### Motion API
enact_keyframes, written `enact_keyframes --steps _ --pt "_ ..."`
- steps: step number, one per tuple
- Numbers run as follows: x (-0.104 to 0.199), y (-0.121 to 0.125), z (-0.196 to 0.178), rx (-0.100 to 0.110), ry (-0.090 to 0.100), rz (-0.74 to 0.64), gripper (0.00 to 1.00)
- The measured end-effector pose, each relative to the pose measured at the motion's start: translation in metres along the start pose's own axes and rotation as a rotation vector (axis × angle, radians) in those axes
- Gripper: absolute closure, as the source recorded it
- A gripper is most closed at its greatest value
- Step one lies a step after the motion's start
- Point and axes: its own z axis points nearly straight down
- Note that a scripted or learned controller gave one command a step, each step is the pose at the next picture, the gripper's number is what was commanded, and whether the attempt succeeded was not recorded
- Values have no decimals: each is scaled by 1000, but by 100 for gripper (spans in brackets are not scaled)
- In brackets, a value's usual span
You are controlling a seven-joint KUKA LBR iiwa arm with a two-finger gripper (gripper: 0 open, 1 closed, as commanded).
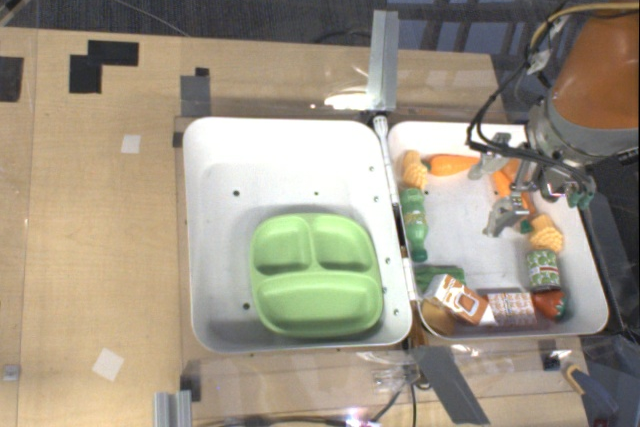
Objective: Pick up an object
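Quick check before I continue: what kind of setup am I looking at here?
Likely a lab bin-picking bench: two shallow white bins on a wooden table, one holding a green divided tray, the other toy food such as a carrot. The gripper hangs over that bin.

No legible text on the packages (505, 307) or can (542, 267), labels too blurred.

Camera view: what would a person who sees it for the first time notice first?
The green divided plate stands out most, lying alone in the left white bin. Next comes the arm's orange band at the right, with the hand hanging over the right bin. That bin holds a crowd of toy foods, such as an orange carrot near its far edge.
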Motion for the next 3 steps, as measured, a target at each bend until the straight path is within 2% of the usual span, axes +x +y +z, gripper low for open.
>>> enact_keyframes --steps 1,2,3 --pt "-2 -68 136 0 -2 -290 0" --pt "3 -41 142 4 -8 -519 0" --pt "-61 -45 144 1 -5 -461 0"
